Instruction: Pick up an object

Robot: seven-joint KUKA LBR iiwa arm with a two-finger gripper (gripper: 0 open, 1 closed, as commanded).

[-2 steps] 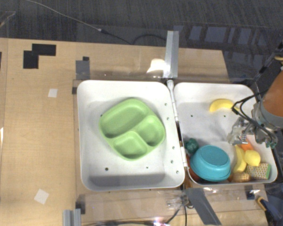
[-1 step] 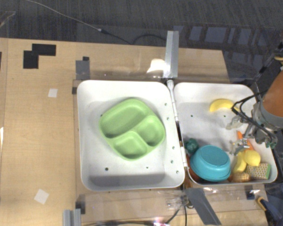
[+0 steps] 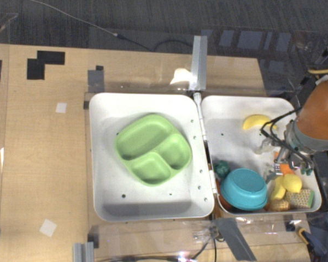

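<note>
The right bin (image 3: pixel 235 113) holds a yellow banana (image 3: pixel 255 122) near its back, a teal bowl (image 3: pixel 245 189) at the front, a small dark green item (image 3: pixel 222 168) left of the bowl, and a yellow lemon-like piece (image 3: pixel 288 184) with a waffle-textured yellow item (image 3: pixel 300 198) in the front right corner. A bit of orange (image 3: pixel 286 168) shows under the arm. My gripper (image 3: pixel 281 160) reaches down from the right, over the orange and yellow pieces in the bin's right side. The wrist hides what lies at its tip.
The left bin (image 3: pixel 106 201) holds a green divided plate (image 3: pixel 153 149). A metal post (image 3: pixel 199 64) stands behind the seam between the bins. Black cables loop around the wrist at the right bin's far edge.
</note>
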